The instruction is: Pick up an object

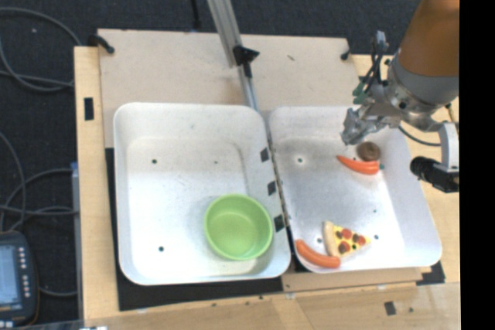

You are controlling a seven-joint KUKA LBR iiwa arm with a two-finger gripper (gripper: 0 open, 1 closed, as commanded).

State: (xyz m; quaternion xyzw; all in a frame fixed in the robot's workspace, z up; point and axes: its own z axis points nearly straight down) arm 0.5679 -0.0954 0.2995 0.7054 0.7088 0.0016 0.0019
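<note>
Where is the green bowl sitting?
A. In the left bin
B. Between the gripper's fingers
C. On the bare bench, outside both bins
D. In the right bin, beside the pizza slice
A: the green bowl sits near the front of the left bin, across the divide from the pizza slice in the right bin.

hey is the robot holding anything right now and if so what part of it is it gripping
It cannot be told. The tool sits low in the right bin, just above a small brown piece and an orange carrot, but nothing shows between its fingers.
</note>
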